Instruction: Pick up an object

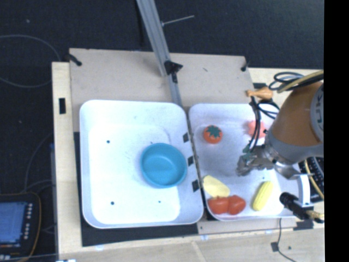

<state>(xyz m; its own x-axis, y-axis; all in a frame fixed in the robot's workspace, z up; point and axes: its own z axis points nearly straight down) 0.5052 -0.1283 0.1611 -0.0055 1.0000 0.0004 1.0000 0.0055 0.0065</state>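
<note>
Seeing left bin (98, 146) holding blue bowl (163, 165) near its right side. Right bin (229, 113) holds toy food: red piece (227, 204) and yellow piece (216, 187) at near-left corner, yellow corn (262, 195) near front, orange-red tomato with green top (212, 134) toward back left, pink item (254, 127) partly behind cables. Arm (297, 124) enters from right, wrist bent down; gripper (244, 165) low over bin middle, between tomato and corn. Finger state: I cannot tell.
</note>
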